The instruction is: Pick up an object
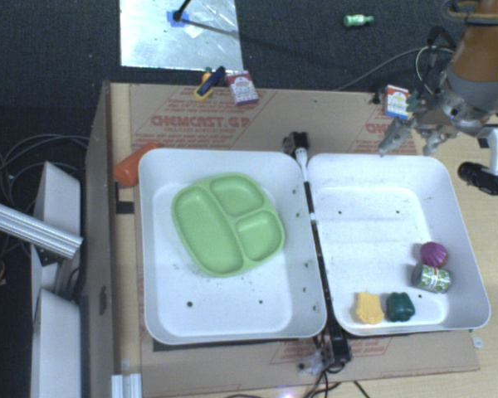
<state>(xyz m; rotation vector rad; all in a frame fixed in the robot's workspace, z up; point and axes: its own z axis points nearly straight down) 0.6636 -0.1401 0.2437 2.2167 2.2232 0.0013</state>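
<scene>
The right bin (382, 214) holds small objects in its near right corner: a purple ball-like piece (433, 253), a small tin can (432, 279) lying on its side, a yellow toy (368, 307) and a dark green toy (399, 306). My gripper (410, 143) hangs over the far right rim of this bin, well away from those objects. Its two fingers stand apart, open, with nothing between them. In the left bin (174, 305) lies a light green divided plate (228, 222).
An orange object (126, 166) sits at the left bin's outer corner. On the cardboard behind the bins lie a small red-and-white carton (244, 88), a yellow-blue item (209, 81) and a small box (397, 102). A foil sheet (149, 23) lies farther back.
</scene>
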